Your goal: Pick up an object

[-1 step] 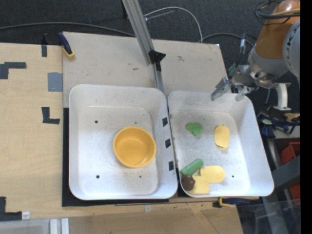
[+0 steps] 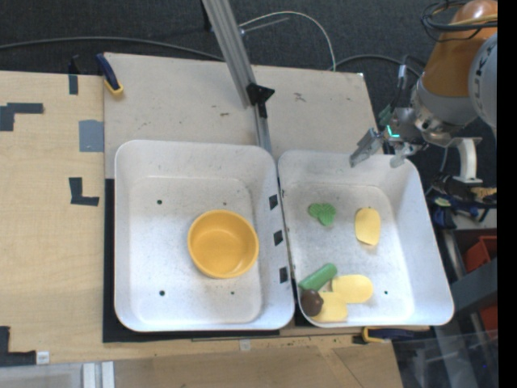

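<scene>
Down by the front rim of the right bin (image 2: pixel 420 217) we see yellow pieces (image 2: pixel 349 289) beside a green stick (image 2: pixel 317 278), so we should drop our open, empty gripper (image 2: pixel 378 153) from the back rim straight over one piece.

1. The two white bins (image 2: pixel 266 156) are looking like smooth, speckled plastic.
2. The yellow bowl (image 2: pixel 223 243) is showing a glossy plastic sheen.
3. The bench (image 2: pixel 40 217) is showing pale matt wood.
4. The slanted rail (image 2: pixel 229 35) is gleaming like brushed metal.
</scene>
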